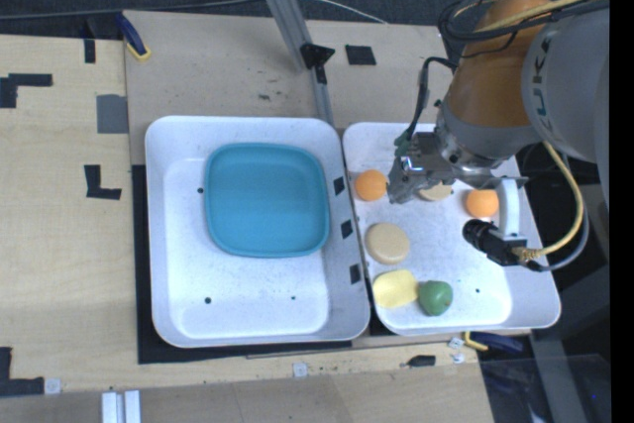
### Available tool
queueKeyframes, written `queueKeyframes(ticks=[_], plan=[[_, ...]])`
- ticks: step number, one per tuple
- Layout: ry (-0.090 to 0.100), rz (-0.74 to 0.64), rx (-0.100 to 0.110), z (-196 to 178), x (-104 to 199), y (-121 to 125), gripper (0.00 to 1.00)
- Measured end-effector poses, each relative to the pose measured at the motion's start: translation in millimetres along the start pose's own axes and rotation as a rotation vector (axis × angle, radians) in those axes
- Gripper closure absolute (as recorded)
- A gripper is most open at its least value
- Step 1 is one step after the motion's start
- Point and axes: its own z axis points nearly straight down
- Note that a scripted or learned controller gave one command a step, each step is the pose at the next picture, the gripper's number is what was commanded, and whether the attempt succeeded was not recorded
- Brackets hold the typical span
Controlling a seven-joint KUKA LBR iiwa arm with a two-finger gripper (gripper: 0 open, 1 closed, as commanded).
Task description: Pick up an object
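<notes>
Yellow lump [394, 288] and green lump [434, 297] sit nearest, at the right bin's [495, 304] six o'clock. Beyond them the gripper [404, 185] hangs low, open or closed I cannot tell. The orange ball [370, 185], likely its target, lies just beside it at nine o'clock.

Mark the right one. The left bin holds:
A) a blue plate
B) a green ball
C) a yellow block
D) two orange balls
A: the blue plate lies flat in the left bin, while the small green thing sits in the right bin.
</notes>
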Motion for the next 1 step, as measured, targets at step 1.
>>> queueKeyframes(ticks=[1], plan=[[0.001, -0.001, 0.000, -2.9, 56.0, -1.7, 1.00]])
